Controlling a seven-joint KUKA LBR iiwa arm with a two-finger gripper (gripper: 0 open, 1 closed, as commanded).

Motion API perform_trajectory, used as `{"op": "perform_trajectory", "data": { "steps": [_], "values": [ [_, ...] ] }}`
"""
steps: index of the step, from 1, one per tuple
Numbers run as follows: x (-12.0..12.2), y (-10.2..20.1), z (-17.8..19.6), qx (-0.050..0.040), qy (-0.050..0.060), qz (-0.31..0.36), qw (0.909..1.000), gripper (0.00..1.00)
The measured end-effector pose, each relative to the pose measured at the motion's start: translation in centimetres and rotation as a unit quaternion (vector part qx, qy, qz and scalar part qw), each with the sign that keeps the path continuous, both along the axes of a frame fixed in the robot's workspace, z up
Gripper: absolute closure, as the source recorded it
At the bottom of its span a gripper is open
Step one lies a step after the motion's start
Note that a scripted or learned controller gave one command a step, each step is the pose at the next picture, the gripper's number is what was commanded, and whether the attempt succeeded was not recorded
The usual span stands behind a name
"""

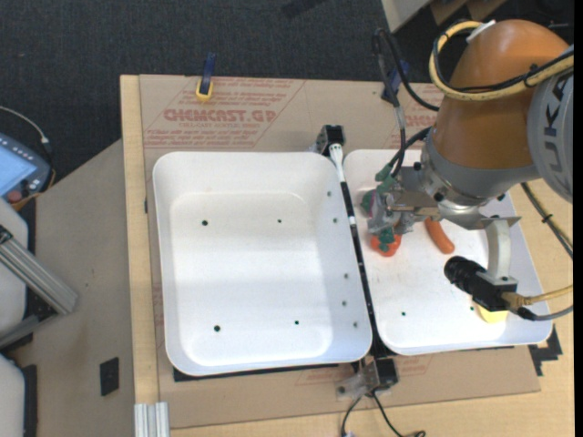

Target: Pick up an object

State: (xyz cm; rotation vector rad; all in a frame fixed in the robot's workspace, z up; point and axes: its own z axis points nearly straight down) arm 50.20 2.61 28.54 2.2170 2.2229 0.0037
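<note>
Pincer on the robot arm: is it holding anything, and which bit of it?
It cannot be told. The pincer is down in the right bin, right over a small red and green toy, and hides any hold.

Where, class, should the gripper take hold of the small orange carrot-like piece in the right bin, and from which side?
Grip the orange piece across its narrow middle, coming from above. It seems to lie flat and slanted on the right bin floor, so the fingers would probably best straddle its long sides.

Two white bins (246,262) — one carrot (440,236).
</note>
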Motion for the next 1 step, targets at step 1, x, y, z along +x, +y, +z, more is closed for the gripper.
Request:
{"op": "perform_trajectory", "data": {
  "steps": [1],
  "values": [
    [0.64, -8.52, -5.83, -0.0007, 0.005, -0.006, 1.0000, 1.00]
  ]
}}
